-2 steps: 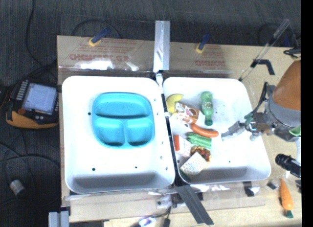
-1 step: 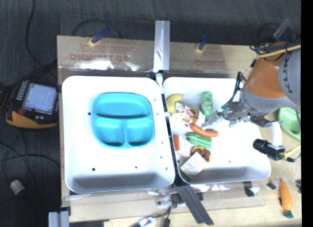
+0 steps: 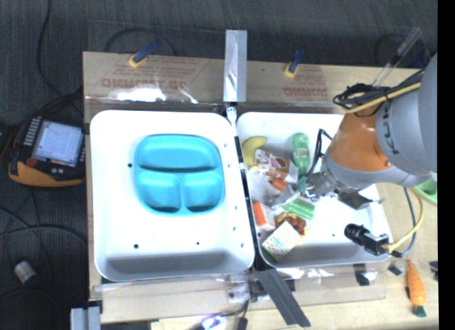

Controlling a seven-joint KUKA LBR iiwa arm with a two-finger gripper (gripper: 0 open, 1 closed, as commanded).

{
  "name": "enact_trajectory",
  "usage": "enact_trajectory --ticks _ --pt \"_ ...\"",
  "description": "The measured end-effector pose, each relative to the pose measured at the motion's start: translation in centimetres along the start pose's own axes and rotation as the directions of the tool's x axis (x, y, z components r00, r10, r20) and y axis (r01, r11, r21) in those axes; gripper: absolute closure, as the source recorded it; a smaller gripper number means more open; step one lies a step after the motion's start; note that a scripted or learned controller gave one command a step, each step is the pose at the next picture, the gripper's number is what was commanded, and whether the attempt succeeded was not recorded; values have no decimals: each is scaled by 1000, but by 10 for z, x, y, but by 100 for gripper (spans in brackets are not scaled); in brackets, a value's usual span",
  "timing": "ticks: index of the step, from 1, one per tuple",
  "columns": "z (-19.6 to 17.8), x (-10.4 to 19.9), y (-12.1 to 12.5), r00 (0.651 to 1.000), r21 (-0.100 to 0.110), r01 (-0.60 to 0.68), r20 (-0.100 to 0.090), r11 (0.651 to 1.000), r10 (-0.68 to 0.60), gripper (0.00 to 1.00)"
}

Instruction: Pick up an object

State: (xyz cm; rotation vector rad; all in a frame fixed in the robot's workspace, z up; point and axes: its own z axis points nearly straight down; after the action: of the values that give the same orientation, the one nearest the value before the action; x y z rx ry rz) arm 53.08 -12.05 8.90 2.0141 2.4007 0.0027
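Claw (image 3: 307, 185) sits low in the right bin (image 3: 370, 240), over a heap of small packets (image 3: 284, 211) banked toward nine o'clock; its spread cannot be told from above. Blue divided tray (image 3: 178, 172) lies flat in the left bin (image 3: 114, 250), apart from the pile.

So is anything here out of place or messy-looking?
Mostly the right bin: small items lie jumbled against its left side, with a green bottle and a banana near the top. An orange carrot-like item lies outside the bins at the bench's lower right. The blue tray in the left bin sits neatly.
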Motion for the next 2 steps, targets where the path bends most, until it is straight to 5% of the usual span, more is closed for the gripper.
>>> enact_trajectory --ticks 1,2 --pt "-9 0 0 1000 1 0 -2 1000 0 100" --pt "-120 22 99 991 10 132 -5 991 -132 100"
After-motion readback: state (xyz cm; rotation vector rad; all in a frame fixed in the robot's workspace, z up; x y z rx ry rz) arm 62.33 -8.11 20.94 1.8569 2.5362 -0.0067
